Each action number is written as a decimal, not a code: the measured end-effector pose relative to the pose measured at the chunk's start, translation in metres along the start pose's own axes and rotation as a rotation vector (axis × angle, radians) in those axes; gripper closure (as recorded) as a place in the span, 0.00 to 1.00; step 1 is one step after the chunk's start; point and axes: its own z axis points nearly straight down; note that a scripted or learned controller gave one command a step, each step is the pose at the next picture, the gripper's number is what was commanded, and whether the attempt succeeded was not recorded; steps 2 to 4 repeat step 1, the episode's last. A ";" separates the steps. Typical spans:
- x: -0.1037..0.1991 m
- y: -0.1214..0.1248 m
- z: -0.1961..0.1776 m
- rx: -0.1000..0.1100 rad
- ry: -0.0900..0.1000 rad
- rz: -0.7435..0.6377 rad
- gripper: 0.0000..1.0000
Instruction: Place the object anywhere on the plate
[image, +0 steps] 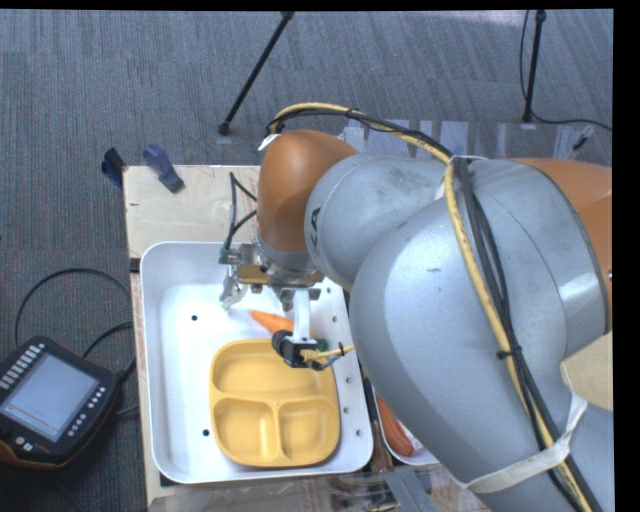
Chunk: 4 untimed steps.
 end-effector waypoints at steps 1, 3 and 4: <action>-0.025 0.001 -0.002 0.003 0.000 0.080 0.00; -0.025 0.001 -0.002 0.003 0.000 0.080 0.00; -0.025 0.001 -0.002 0.003 0.000 0.080 0.00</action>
